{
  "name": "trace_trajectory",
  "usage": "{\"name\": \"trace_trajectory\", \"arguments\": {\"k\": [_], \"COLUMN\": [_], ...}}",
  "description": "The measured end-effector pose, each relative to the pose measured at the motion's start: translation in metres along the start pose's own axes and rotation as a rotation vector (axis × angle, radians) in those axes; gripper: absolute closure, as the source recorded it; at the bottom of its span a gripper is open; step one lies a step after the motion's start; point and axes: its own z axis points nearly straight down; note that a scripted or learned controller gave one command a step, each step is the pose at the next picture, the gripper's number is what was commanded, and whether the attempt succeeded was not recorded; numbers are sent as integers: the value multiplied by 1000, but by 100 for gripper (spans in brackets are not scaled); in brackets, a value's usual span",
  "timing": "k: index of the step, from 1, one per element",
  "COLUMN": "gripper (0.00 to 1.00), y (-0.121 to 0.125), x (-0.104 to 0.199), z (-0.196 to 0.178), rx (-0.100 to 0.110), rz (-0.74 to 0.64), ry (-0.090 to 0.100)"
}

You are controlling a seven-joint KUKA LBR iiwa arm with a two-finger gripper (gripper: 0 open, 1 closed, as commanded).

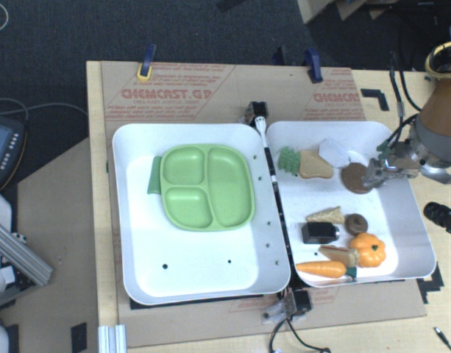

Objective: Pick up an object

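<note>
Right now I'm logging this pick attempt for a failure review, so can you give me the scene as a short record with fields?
left bin: holds a green divided plate
right bin: holds small toy foods, among them a carrot, an orange pumpkin, a black block and a brown disc
gripper: low over the right bin's far right side, next to the brown disc
grasp: cannot tell; nothing seen between the fingers
arm: reaches in from the right
</note>
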Motion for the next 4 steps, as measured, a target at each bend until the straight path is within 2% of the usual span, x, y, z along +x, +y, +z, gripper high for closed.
{"name": "trace_trajectory", "arguments": {"k": [1,2,3,4], "gripper": [100,100,100,100], "y": [2,0,10,13], "x": [0,59,118,164], "z": [-45,-36,-41,-45], "rx": [-1,8,4,4], "rz": [0,-6,-6,-4], "ry": [0,6,4,4]}}
